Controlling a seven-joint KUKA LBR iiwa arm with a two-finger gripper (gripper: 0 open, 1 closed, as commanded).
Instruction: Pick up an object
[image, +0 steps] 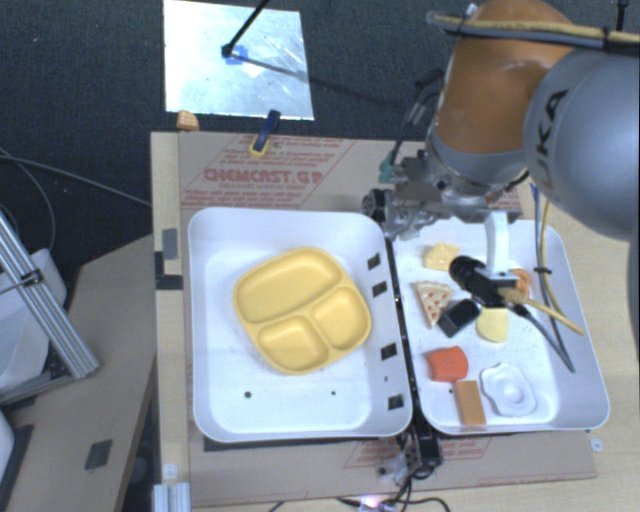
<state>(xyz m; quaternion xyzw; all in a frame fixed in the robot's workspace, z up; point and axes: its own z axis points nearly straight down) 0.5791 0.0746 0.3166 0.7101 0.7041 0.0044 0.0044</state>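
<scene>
Hand (405, 212) half-hidden under arm (560, 110)

2 white bins (215, 420), 1 yellow tray (300, 310), approx 8 toy foods (448, 363)

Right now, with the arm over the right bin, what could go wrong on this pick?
1. The right bin is crowded: a black piece, pizza-like wedge and yellow round sit close together, so a descent could nudge neighbours or catch two at once.
2. The arm hides part of the bin's far end, so a target there may be poorly seen.
3. The white egg-like item looks flat, so it may slip.
</scene>
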